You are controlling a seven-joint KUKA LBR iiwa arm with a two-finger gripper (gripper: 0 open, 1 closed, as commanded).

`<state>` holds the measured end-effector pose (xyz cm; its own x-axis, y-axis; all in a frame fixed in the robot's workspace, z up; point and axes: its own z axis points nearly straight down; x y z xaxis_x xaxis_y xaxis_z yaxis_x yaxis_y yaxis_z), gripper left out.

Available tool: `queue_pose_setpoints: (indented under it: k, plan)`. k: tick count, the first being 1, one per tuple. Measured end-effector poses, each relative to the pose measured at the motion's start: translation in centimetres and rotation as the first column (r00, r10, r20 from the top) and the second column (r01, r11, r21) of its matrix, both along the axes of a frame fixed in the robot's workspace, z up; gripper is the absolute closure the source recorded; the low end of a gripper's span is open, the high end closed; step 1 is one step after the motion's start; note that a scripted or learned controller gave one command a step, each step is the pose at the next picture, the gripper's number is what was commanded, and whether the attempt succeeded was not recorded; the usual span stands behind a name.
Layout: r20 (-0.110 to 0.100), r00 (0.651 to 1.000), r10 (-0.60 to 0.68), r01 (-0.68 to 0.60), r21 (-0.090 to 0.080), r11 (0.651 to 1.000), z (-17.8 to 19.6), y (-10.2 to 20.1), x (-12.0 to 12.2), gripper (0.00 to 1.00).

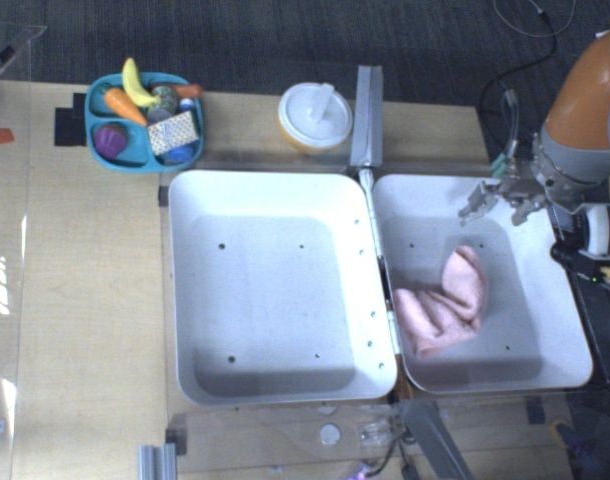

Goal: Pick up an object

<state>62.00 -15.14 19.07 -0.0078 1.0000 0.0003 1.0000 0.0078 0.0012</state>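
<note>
My two-finger gripper (pixel 502 204) hangs with jaws apart above the right shallow white bin (pixel 545 363), clear of the crumpled pink cloth (pixel 445 303); pale wooden bench (pixel 75 298) beneath.

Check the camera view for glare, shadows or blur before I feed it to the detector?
Camera view: soft, even light. The pink cloth casts a faint shadow on the right bin. Streaky reflections from a clear panel lie over the bench at left. The hand looks small and slightly smeared, its detail hard to read. The blue tray of toy food is sharp enough.
</note>
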Motion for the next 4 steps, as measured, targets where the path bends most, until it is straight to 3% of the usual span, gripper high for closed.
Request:
queue_pose_setpoints:
  k: [1, 2, 3, 4]
  plan:
    - [0.005, 1.000, 0.015, -0.015, 0.000, 1.000, -9.7, 2.1, -5.0, 0.00]
    - [0.008, 1.000, 0.017, -0.017, 0.000, 1.000, -8.8, 2.2, -4.7, 1.00]
    - [0.001, 0.990, 0.143, -0.143, 0.000, 0.990, -9.0, 1.1, -7.8, 1.00]
    - [0.005, 0.964, 0.267, -0.267, -0.003, 0.964, 7.3, 7.1, -7.7, 1.00]
